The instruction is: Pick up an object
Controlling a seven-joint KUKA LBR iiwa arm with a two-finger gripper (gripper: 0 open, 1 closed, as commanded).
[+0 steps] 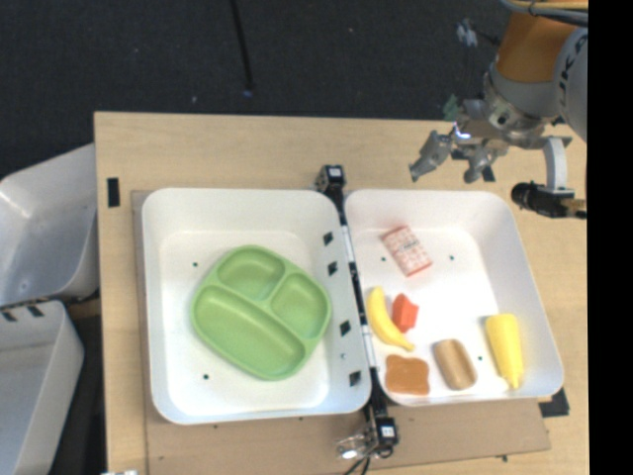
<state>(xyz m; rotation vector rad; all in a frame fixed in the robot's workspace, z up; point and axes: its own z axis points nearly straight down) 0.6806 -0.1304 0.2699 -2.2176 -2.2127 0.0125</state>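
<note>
Hovering at upper right beyond the right bin (514,228), the gripper (453,158), jaws spread, risks nudging the crowded banana (388,321) and red piece (405,313) apart.

Grey arm (562,62) with orange band, seemingly 2 grey fingers (432,153).

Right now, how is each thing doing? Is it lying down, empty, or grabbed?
Gripper: open, above the bench behind the right bin, holding nothing.
Green plate: flat in the left bin, compartments empty.
Pink packet: lying flat, right bin.
Banana: lying down, touching the red piece.
Toast: lying flat at the front wall.
Hot dog bun: lying beside the toast.
Corn cob: lying alone, right side.
</note>
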